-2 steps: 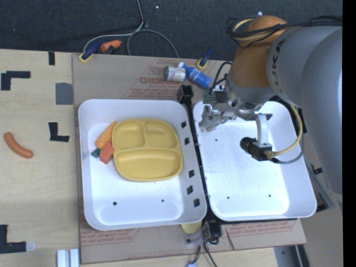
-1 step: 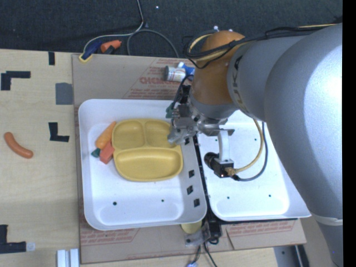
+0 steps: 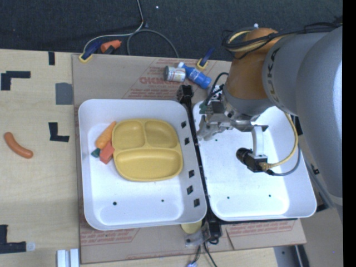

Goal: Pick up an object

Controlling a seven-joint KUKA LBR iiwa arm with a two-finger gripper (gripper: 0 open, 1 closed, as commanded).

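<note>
Pale wooden bench, two shallow white plastic bins (image 3: 89,166) side by side. Two-finger metal claw (image 3: 213,128) low in right bin (image 3: 300,204), grip state impossible to tell. Probably approach step; next, reaching leftward for yellow divided plastic plate (image 3: 147,149) or orange carrot toy (image 3: 104,136).

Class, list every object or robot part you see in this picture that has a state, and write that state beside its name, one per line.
Yellow divided plate: upright in the left bin, compartments bare.
Toy carrot: lying against the plate's left edge.
Toy sausage: lying on the bench, outside both bins.
Gripper: low over the right bin, near the divider; nothing visibly held.
Blue and silver object: lying on its side behind the bins.
</note>
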